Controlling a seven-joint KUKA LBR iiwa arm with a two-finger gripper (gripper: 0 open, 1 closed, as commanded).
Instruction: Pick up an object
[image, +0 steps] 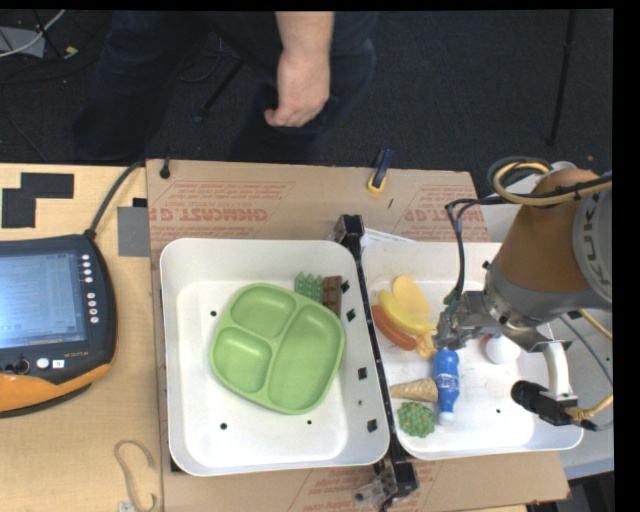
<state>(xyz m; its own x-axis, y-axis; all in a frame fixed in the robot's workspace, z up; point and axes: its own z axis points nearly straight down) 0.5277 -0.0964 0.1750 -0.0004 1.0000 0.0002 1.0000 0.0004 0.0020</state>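
Nearest in the right bin (520, 432) lie one green broccoli piece (417, 419), one ice-cream cone (414, 391) and one blue bottle (446, 380); further back, one hot dog (393, 328) and one yellow banana (412, 302). The gripper (452, 330) hangs just over the bottle's top; its grip cannot be told. The left bin (190, 420) carries one green divided plate (277, 347). Beyond the bench is one person's hand (297, 88).

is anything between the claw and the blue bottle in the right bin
Nothing visible. The claw hangs right over the top end of the blue bottle; the hot dog and ice cream cone lie beside the bottle, to its left.
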